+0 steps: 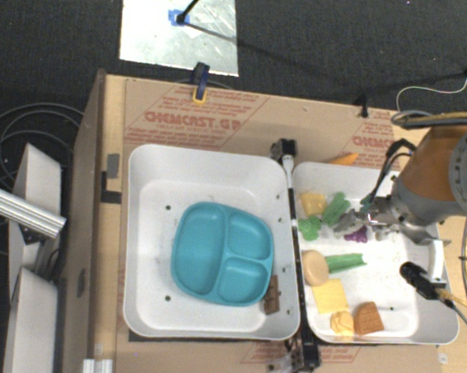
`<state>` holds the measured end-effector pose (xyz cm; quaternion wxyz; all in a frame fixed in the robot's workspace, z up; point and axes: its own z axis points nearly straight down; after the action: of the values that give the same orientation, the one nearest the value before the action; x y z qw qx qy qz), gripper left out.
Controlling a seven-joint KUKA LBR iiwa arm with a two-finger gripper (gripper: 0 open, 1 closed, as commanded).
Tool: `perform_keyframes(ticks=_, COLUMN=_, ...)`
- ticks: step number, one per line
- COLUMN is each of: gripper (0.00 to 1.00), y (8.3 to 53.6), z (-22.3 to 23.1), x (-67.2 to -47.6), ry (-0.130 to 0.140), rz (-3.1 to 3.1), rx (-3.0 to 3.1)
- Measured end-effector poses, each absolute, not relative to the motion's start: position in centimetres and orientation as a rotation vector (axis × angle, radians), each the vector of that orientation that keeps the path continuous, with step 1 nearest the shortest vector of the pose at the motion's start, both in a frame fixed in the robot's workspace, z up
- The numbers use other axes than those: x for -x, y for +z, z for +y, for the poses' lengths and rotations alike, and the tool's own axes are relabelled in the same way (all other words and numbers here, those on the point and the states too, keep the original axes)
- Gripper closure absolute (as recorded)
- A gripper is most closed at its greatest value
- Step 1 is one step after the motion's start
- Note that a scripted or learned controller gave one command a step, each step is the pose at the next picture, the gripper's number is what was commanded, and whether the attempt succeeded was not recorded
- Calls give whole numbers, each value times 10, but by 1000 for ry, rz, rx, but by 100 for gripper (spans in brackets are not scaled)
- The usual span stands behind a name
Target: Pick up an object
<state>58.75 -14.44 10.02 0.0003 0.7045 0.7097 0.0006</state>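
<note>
— Where's the gripper (352,222)?
— Low in the right bin (441,322), over the green and purple toys (358,233) at its far left.
— Pinching anything?
— I cannot tell. A blue plate (221,254) lies in the left bin (146,214).

A teal plate (223,254) is sitting in a white bin (146,214); yellow cheese (330,296) and a green stick (343,261) are lying nearby.

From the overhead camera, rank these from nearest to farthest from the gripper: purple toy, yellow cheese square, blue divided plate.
Gripper is over the right bin.
1. Purple toy: right beside the gripper, just below it in view.
2. Yellow cheese square: lower in the same bin.
3. Blue divided plate: in the left bin.
</note>
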Motion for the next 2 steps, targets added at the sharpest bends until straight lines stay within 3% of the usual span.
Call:
perform_keyframes(ticks=1, gripper=0, y=89, z=-126, x=-672, ry=-6, rz=2241, rx=-2213)
perform_keyframes(ticks=2, gripper=0, y=85, z=-146, x=-606, ry=-1, rz=2220, rx=-2223)
